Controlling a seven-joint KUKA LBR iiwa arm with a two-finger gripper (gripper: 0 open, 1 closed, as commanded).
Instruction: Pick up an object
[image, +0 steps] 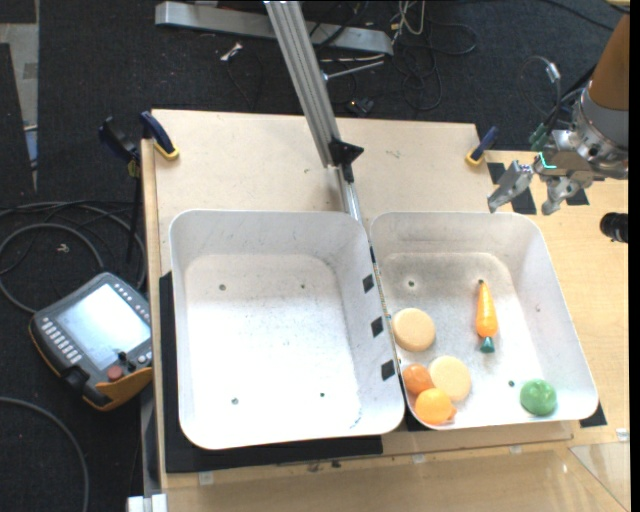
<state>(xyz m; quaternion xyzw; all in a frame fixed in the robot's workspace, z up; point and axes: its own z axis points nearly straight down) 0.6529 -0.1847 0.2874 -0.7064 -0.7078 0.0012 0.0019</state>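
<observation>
The arm (612, 70) is cut off by the right edge; a cream disc (451, 378) partly hides the orange balls (432, 405).

The desk (260, 165) is pale wood, and two clamps grip its far edge: a blue and yellow clamp (160, 137) at the far left corner and a second clamp (481, 145) toward the far right. A slanted metal pole (310, 85) rises from the middle of the far side. Left of the desk, a teach pendant (95, 340) with a lit screen lies on the dark floor (70, 220) among black cables (30, 265).
</observation>
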